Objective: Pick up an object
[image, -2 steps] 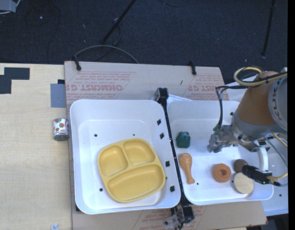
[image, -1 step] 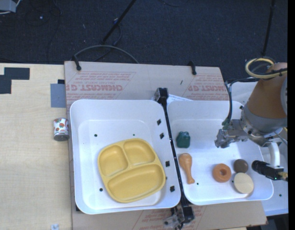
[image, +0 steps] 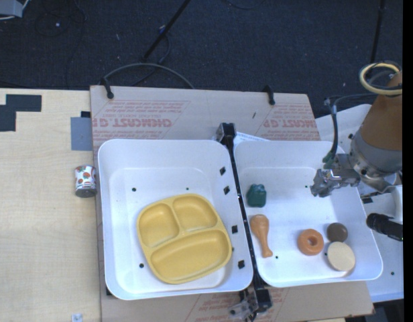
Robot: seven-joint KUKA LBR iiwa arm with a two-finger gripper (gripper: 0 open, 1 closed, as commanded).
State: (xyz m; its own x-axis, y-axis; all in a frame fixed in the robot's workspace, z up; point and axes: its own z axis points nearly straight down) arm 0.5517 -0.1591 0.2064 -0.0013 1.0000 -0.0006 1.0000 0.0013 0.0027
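The right bin (image: pixel 287 163) holds a green block-like toy (image: pixel 257 195), a tan drumstick (image: pixel 261 234), an orange donut (image: pixel 310 241), a small brown round piece (image: pixel 337 231) and a cream disc (image: pixel 340 255). My gripper (image: pixel 325 182) hangs over the right side of that bin, above and slightly right of the donut and up-left of the brown piece. Nothing shows between its fingers. The arm's orange band (image: pixel 387 123) rises at the right edge.
The left bin (image: pixel 126 159) holds a yellow divided plate (image: pixel 185 237). A small patterned can (image: pixel 85 180) lies on the bench left of the bins. A black divider (image: pixel 237 206) runs between the two bins. Cardboard (image: pixel 193 113) lies behind them.
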